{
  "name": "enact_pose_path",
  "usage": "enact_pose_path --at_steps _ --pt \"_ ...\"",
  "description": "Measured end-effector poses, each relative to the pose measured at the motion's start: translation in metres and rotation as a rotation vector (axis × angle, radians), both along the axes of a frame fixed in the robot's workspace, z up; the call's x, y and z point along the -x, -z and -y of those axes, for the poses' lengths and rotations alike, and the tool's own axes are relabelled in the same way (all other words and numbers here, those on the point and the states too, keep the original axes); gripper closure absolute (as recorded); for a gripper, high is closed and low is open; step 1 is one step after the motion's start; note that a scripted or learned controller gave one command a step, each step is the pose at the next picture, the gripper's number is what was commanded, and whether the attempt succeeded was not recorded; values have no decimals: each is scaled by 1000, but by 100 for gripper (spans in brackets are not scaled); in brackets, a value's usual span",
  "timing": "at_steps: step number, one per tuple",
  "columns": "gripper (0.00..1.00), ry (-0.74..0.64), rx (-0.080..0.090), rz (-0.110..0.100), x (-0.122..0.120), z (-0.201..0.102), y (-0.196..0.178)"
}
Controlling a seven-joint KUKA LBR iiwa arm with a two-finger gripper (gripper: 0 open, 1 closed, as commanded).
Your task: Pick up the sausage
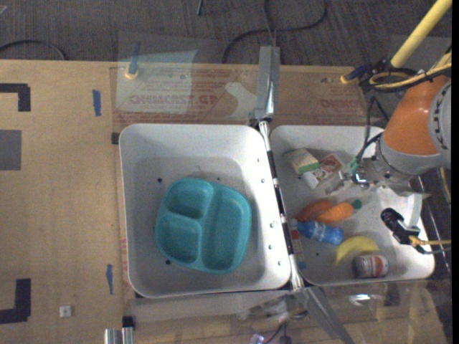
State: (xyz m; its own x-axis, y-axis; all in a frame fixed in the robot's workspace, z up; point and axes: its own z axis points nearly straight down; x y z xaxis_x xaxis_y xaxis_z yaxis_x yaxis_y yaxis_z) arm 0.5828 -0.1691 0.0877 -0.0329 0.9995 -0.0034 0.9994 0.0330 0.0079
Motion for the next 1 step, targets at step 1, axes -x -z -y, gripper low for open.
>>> enact_pose_path --at_steps 1 --pt "0 -131 -4 -27 -71 -17 -9"
